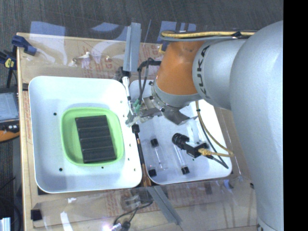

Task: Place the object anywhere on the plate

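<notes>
Already lying on green plate (68,129), dark ribbed block (95,138), apart from hand (136,111) across the bin wall (130,150), long axis along it; hand's state indiscernible.

One fixed camera overhead looks slantwise down on both bins (38,129).

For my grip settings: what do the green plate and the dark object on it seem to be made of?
The green plate looks like smooth, slightly glossy plastic: even colour, soft sheen on its rounded rim. The dark object looks like matte black rubber or plastic, with ridged bands and no shine; which one is unclear.
</notes>
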`<action>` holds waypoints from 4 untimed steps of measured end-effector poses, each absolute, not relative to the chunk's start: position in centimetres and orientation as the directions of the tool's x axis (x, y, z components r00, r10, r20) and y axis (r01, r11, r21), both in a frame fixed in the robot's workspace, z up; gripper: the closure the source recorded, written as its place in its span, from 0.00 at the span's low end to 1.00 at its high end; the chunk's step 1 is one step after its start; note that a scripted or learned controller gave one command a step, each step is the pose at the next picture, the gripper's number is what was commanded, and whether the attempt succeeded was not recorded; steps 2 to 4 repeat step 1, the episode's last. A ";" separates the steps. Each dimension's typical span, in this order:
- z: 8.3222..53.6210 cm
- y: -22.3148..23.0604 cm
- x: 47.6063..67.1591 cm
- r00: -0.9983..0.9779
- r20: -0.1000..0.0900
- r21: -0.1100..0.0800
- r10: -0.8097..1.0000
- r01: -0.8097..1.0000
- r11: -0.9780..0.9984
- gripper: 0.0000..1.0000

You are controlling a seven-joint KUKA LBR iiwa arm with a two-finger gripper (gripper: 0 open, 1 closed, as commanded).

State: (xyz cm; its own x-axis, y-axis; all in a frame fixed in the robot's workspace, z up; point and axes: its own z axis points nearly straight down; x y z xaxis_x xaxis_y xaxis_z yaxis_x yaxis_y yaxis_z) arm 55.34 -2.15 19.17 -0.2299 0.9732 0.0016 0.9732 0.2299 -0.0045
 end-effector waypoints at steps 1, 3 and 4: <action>19.2 -2.2 55.3 -0.229 0.001 -0.004 0.973 0.973 0.229 0.00; 19.2 -2.2 55.3 -0.229 0.001 -0.004 0.973 0.973 0.229 0.00; 19.2 -2.2 55.3 -0.229 0.001 -0.004 0.973 0.973 0.229 0.00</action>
